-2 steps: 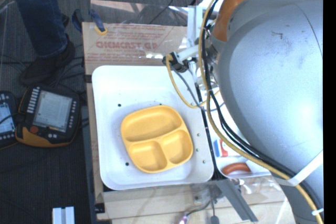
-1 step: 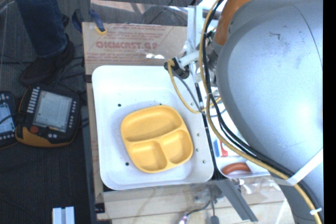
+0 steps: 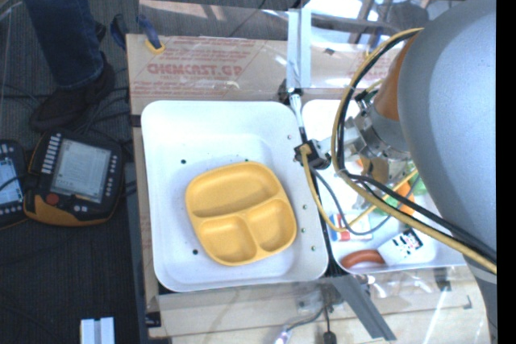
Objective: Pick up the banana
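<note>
1. Overhead, from the camera view, two shallow white bins sit side by side on the bench; the left bin (image 3: 165, 133) holds a yellow divided plate (image 3: 240, 212) with three compartments, lying a little toward the bin's near side and turned at a slant.
2. Over the right bin (image 3: 321, 118) the grey arm (image 3: 455, 109) reaches in from the right and covers most of it, with its orange band (image 3: 389, 97) showing beside the grey shell.
3. Black and yellow cables (image 3: 355, 141) loop from the arm down across the right bin.
4. Whether the gripper's fingers are spread or pressed together I cannot tell, since the arm's body hides them.
5. Small items lie in the visible strip of the right bin: a red, sausage-shaped piece (image 3: 364, 259) at the near edge, and green and orange bits (image 3: 409, 188) partly under the cables.
6. No piece there can be made out for certain as the banana; the bin's contents are mostly covered.
7. Left of the bench, on the dark carpet, lies a teach pendant (image 3: 74, 177) with a lit screen, and a person's leg in jeans (image 3: 60, 12) stands beyond it.
</note>
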### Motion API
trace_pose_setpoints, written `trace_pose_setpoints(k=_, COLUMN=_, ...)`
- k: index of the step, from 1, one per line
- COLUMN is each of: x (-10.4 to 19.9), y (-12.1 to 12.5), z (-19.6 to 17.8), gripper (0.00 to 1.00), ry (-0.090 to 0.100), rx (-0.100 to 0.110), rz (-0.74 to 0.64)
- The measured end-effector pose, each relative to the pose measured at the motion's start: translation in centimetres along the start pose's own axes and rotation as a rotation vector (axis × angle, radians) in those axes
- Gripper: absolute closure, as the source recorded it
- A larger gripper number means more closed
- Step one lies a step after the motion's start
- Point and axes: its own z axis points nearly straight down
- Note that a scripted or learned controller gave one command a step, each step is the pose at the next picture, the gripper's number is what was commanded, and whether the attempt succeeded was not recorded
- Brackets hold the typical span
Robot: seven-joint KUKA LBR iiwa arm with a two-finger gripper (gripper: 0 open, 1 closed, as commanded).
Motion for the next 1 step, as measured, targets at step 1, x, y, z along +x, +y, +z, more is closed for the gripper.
trace_pose_setpoints(k=1, x=-1.36, y=-14.15, z=0.03, gripper=0.0, ry=0.001, rx=0.001, rz=-0.016)
